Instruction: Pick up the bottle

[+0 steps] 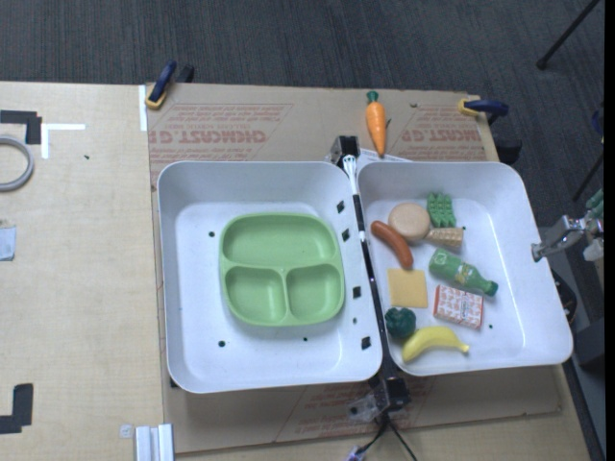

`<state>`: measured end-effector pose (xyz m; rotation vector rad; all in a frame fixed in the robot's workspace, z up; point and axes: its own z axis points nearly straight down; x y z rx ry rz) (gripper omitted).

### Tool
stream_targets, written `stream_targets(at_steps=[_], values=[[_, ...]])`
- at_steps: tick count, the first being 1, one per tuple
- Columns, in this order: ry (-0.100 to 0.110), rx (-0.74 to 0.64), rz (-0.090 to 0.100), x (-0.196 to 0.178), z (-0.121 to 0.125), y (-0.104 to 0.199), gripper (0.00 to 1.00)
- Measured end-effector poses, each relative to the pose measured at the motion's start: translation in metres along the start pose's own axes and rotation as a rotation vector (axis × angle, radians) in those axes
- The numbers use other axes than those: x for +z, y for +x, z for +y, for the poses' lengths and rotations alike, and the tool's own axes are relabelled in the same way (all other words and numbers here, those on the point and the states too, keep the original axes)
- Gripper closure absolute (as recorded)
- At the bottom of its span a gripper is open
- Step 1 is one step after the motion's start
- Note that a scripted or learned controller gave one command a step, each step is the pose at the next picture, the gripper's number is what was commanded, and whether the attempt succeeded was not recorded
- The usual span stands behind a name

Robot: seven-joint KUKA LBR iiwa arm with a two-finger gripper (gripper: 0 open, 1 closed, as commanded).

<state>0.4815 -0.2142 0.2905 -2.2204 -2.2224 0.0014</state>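
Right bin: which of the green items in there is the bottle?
The green bottle lying on its side mid-bin, neck pointing toward the right wall, just above the red packet. The broccoli and the green block are stubbier.

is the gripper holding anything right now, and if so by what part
Nothing is held. The green bottle lies on its side in the right bin, with the gripper off beyond that bin's right rim, apart from it.

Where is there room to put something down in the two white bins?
Left bin: bare white floor all around the green divided plate. Right bin: a free strip along its right wall, beside the green bottle and red packet. Its left half is crowded: sausage, cheese slice, broccoli, banana.
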Motion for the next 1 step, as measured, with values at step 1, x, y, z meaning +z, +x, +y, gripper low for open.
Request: stream_targets(at_steps=[1], values=[[-0.001,-0.002,-0.001,-0.0094,0.0006,-0.0002,1.00]])
